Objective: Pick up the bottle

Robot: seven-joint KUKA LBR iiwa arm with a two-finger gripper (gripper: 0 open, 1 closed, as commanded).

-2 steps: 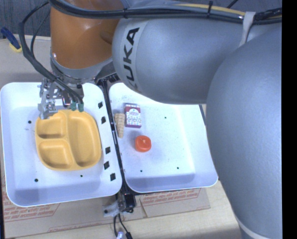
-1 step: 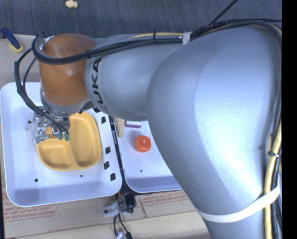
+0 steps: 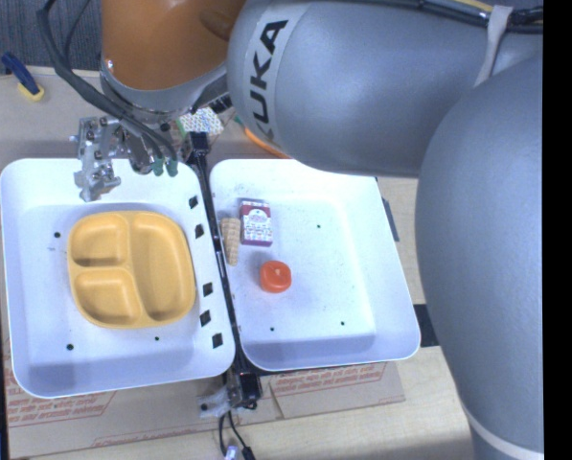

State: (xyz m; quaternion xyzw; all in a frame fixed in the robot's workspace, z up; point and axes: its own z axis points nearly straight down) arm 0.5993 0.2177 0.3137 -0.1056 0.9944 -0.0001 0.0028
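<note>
My gripper (image 3: pixel 95 172) hangs over the far left corner of the left bin (image 3: pixel 27 353), just beyond the yellow plate, and I see nothing held in it. A small orange-red round object (image 3: pixel 275 276) lies in the right bin (image 3: pixel 362 314), left of its middle. It could be a bottle seen end-on or a cap; I cannot tell which. It is well to the right of the gripper, across the wall between the two bins.
A yellow three-part plate (image 3: pixel 130 266) fills the middle of the left bin. In the right bin, a maroon and white box (image 3: pixel 255 222) and a tan cone (image 3: pixel 231 240) lie close to the dividing wall. The big grey arm (image 3: pixel 362 65) covers the top and right.
</note>
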